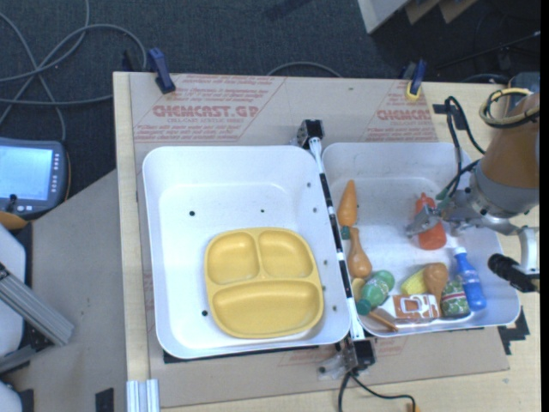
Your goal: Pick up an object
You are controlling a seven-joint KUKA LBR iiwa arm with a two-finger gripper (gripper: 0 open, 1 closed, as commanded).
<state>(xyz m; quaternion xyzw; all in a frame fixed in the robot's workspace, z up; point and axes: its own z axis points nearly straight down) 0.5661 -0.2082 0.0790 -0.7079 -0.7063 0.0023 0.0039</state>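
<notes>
Hovering gripper (426, 221) over orange object (431, 235) in right bin (377, 157), grip & axis unclear.

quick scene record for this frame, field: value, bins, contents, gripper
left bin: holds a yellow divided plate
right bin: toys crowd its near end, among them a carrot by the divider and a blue bottle
gripper: low in the right bin, at an orange-red object
grasp: cannot tell
arm: reaches in from the right
</notes>
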